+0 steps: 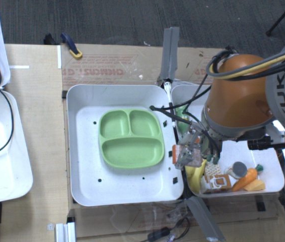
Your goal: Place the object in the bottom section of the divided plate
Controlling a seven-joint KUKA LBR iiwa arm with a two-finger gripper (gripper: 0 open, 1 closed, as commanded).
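A light green divided plate [131, 138] lies in the left bin [82, 150]; it has two small sections at the top and one large section at the bottom, and nothing lies in them. My gripper [191, 154] hangs over the left edge of the right bin [276, 183], just right of the wall between the two bins. Directly under it lie a yellow banana-like object [195, 176] and other small items. The arm's orange band [238, 92] covers much of the right bin.
In the right bin sit a carrot [245, 179], a yellow wedge [256, 186], a grey round piece [239, 169] and a printed box [217, 181]. A green item [183, 119] shows beside the arm. Another white tray [1, 150] stands at the far left with black cables.
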